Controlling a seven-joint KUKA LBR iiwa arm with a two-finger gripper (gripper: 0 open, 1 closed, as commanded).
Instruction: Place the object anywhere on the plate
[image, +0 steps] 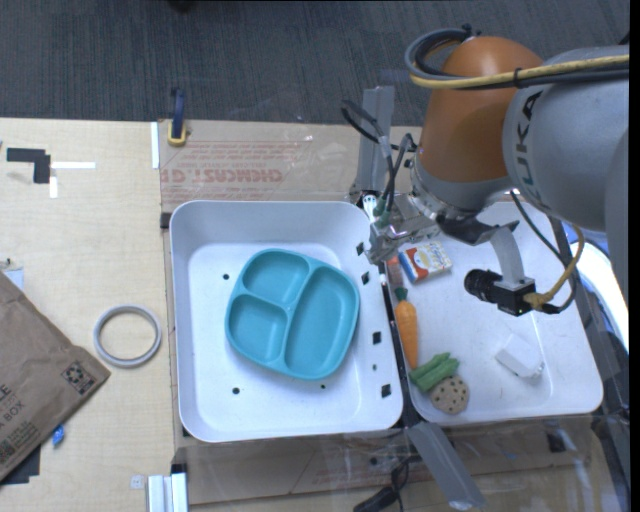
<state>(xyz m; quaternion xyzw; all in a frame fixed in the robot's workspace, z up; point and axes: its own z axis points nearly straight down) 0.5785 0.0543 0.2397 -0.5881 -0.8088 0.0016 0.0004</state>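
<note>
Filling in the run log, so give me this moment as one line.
plate: left bin, nothing on it | carrot, cookie, small carton: right bin | claw: over divider, near carton | placement: not done

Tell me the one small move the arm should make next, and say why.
Probably lower the gripper a little toward the toys at the right bin's left wall. It hangs near the small carton, with the carrot just below, and no toy sits on the blue plate in the left bin.
</note>
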